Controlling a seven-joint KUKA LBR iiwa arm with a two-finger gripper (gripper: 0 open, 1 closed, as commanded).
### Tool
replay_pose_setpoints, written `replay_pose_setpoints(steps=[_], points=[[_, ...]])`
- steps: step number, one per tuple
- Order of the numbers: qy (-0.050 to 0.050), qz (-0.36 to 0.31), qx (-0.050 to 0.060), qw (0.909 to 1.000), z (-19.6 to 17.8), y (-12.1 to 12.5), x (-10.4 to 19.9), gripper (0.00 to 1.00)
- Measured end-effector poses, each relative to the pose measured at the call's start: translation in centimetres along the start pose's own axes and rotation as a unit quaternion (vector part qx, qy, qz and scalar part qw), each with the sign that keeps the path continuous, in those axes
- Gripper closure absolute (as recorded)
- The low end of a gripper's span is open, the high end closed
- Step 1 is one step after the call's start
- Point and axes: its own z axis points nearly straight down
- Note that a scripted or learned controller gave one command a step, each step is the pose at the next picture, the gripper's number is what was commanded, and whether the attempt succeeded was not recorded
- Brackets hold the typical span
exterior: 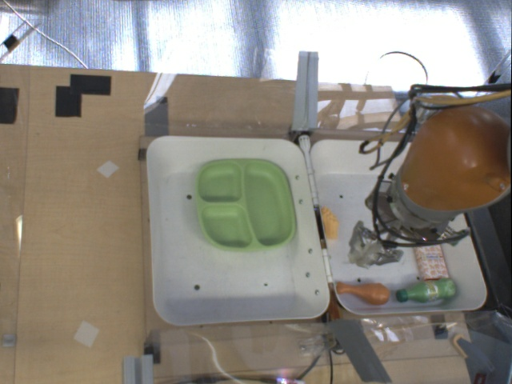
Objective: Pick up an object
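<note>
Under the arm (pixel 448 170), the end effector (pixel 374 245) is hard to make out.

Two white bins (pixel 160 238), one green divided plate (pixel 244 204), one green bottle (pixel 427 292), one orange gourd (pixel 364 293).

We find no text we can read. The small carton (pixel 430 261) in the right bin (pixel 344 182) carries red printing, but it is too blurred for us to make out. The green bottle (pixel 427 292) beside it shows no label we can decipher.
</note>
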Motion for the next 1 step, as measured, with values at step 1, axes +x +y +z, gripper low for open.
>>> replay_pose_setpoints(steps=[1], points=[[0.000,-0.098,0.000,0.9951,-0.01,0.65,-0.28,1.00]])
